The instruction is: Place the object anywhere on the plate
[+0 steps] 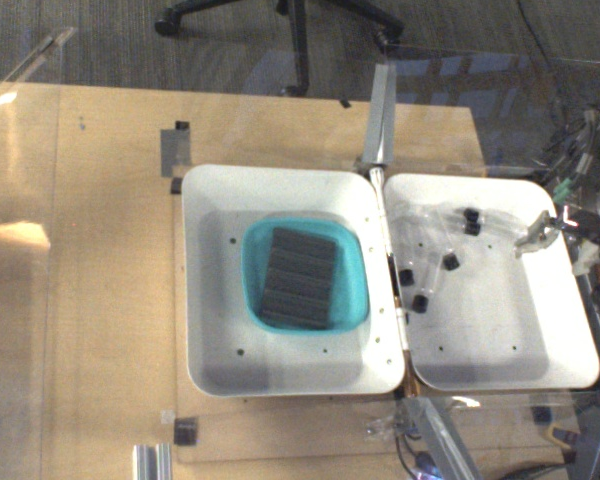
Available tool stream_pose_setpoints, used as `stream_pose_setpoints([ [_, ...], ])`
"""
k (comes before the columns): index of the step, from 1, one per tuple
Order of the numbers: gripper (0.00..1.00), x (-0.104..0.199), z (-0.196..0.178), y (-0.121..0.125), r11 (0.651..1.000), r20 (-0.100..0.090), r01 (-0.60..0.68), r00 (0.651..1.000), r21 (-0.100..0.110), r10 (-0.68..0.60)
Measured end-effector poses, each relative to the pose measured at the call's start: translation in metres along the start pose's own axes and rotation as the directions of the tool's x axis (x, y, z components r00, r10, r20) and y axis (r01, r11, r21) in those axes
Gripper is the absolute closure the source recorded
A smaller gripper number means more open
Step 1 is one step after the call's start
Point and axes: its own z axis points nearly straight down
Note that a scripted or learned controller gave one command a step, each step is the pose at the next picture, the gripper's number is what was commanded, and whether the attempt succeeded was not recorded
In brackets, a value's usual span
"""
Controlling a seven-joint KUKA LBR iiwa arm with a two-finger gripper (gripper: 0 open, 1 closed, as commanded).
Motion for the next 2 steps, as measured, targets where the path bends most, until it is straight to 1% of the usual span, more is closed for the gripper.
stream_pose_setpoints([
  [1, 0.00, 0.005, -0.140, 0.017, 0.995, 0.000, -0.101, 0.995, -0.007, 0.101],
  [2, 0.00, 0.028, -0.188, 0.066, 0.976, 0.000, -0.216, 0.976, -0.007, 0.216],
])
